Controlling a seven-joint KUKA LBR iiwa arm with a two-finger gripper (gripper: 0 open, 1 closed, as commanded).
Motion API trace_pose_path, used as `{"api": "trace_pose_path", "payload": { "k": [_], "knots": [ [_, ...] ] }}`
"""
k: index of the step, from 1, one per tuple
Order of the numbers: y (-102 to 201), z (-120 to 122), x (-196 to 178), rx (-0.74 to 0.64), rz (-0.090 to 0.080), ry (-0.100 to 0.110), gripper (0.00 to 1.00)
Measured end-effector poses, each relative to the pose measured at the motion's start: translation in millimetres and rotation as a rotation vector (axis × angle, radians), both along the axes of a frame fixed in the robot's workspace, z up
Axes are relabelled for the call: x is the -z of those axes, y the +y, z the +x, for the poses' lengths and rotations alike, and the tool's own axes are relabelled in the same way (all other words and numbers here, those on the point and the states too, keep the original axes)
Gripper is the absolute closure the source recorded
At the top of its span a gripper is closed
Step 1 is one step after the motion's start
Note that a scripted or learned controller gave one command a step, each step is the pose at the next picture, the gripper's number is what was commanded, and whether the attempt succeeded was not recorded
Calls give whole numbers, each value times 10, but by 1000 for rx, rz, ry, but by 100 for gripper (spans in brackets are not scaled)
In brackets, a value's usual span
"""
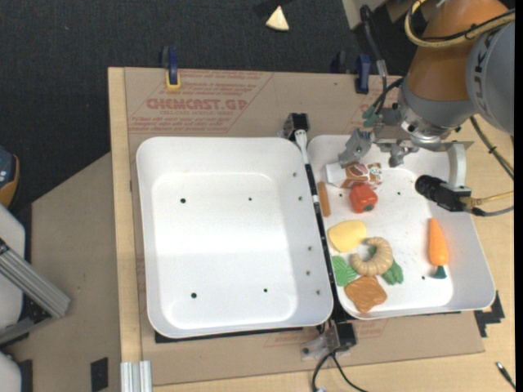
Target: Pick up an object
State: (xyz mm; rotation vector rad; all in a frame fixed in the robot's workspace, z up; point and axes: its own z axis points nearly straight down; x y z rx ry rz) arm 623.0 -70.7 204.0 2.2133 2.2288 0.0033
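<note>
Red toy (364,197) at twelve o'clock of right bin (470,280), just below jaws (374,149); jaw state impossible to tell. Yellow piece (347,235), curled piece (374,256) and carrot (437,243) toward six, apart enough for separate approach. Left bin (163,219) alongside.

I see a flat brown cardboard-covered bench (204,104); directly on it, side by side, a left shallow white bin (229,158) and a right shallow white bin (466,251); blue clamps (172,62) grip its far edge.
</note>
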Motion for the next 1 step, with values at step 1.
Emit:
{"api": "trace_pose_path", "payload": {
  "k": [1],
  "knots": [
    [347, 456, 189, 2, -1, -2, 0]
  ]
}}
